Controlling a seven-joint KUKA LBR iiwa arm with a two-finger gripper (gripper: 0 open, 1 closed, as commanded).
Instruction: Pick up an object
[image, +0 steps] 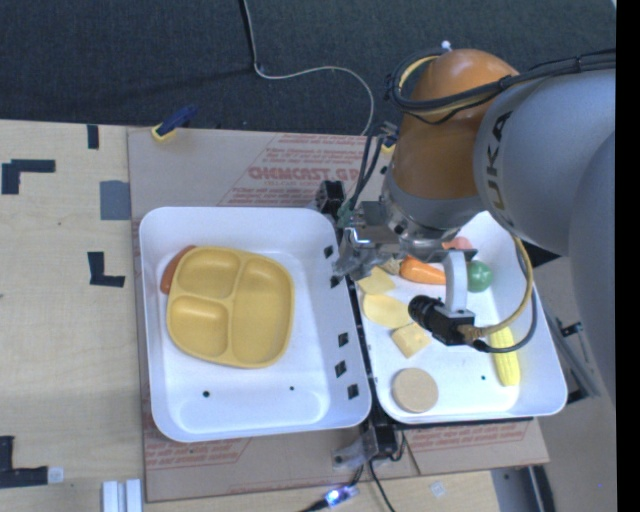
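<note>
Lying just below pincer (385, 262): cheese slice (384, 308).

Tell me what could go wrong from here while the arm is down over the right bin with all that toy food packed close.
1. The items are crowded: the carrot, yellow wedge pieces and green piece lie close together, so a grasp may catch two or nudge neighbours.
2. The gripper sits near the wall between the bins, so it may strike that edge.
3. The cable loops low over the corn and could snag or drag it.
</note>
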